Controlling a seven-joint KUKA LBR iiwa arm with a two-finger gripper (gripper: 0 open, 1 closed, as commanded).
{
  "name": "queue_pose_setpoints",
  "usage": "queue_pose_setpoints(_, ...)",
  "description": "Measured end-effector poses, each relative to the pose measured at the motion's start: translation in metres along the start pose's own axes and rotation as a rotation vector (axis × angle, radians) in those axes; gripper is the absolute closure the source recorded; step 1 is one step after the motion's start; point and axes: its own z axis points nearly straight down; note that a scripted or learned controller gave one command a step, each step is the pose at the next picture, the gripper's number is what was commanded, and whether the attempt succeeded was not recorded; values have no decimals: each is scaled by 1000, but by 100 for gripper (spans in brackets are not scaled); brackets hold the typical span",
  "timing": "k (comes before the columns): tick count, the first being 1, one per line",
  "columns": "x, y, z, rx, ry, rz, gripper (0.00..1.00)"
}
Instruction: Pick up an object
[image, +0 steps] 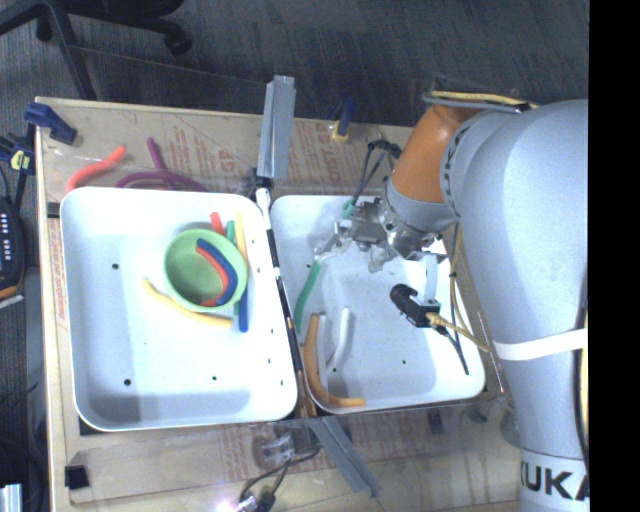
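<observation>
The end effector (365, 235) hangs low over the far part of the right bin (455, 385), close above a green stick (308, 285); whether it is released or clenched I cannot tell; an orange stick (318, 370) and a white stick (340, 338) lie nearer in that bin; the left bin (120, 380) holds a green bowl (195, 268) ringed by coloured sticks.

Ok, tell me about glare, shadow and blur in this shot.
Camera view: the left bin is washed out near its left rim, with soft grey shadow along its lower wall; the arm looms large and soft-edged at right; the gripper is slightly blurred, its details hard to read.
</observation>
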Motion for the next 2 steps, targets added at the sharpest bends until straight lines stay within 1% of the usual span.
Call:
queue_pose_setpoints(1, -37, 14, -39, -2, 1, 45, 0)
queue_pose_setpoints(2, 51, 30, 37, -2, 0, -32, 0)
